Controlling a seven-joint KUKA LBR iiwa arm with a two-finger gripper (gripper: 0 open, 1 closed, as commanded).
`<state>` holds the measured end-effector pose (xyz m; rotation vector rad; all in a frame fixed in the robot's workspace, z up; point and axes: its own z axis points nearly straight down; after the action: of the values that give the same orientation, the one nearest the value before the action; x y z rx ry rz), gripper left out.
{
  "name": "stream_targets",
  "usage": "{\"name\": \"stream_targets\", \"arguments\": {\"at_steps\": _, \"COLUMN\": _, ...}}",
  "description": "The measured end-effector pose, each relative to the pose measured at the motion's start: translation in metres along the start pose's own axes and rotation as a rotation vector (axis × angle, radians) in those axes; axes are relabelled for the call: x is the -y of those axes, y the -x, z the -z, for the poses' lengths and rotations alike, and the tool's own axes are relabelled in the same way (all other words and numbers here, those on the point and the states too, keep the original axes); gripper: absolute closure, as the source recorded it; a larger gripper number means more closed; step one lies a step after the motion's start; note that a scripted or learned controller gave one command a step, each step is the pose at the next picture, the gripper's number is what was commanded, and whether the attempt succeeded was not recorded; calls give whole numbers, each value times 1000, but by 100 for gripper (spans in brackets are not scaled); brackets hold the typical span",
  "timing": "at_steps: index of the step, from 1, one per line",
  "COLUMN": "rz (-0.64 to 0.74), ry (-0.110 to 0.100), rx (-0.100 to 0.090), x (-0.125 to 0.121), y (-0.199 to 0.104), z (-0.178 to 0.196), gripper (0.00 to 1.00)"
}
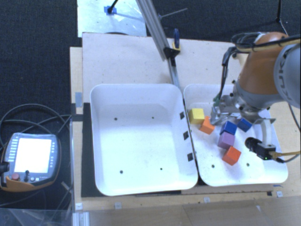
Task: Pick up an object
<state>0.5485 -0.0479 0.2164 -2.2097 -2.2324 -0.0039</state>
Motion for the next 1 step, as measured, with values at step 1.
{"name": "stream_targets", "arguments": {"at_steps": 1, "rz": 1, "ry": 1, "rx": -1, "x": 9, "y": -50, "z": 14, "gripper": 100}}
